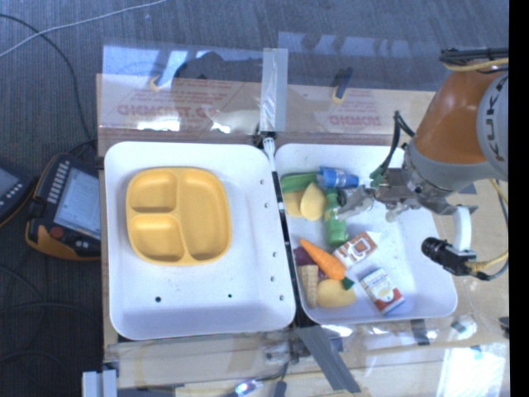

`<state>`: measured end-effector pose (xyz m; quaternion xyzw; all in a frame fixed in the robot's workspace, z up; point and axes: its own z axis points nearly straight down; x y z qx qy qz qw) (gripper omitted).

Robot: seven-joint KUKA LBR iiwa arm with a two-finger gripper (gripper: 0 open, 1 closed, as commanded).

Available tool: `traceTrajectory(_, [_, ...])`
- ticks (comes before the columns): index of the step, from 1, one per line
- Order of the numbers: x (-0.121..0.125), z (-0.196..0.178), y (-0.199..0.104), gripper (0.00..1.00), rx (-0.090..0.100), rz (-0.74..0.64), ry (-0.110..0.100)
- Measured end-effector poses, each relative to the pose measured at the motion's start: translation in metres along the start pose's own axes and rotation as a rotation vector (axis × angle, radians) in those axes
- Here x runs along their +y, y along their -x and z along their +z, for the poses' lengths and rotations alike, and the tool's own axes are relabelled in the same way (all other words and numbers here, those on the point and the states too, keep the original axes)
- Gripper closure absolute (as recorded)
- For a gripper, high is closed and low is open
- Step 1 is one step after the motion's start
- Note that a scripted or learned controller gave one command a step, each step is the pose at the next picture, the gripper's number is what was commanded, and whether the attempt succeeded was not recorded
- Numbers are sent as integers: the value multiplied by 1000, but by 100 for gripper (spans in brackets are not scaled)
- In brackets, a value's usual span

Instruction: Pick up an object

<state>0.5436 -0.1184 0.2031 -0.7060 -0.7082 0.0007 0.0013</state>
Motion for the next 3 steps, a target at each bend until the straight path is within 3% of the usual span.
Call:
traceTrajectory(1, [-2, 101, -4, 0, 0, 106, 1])
traceTrajectory(2, [-2, 93, -4, 100, 1, 106, -1])
traceTrajectory(3, [45, -38, -10, 100, -5, 191, 1])
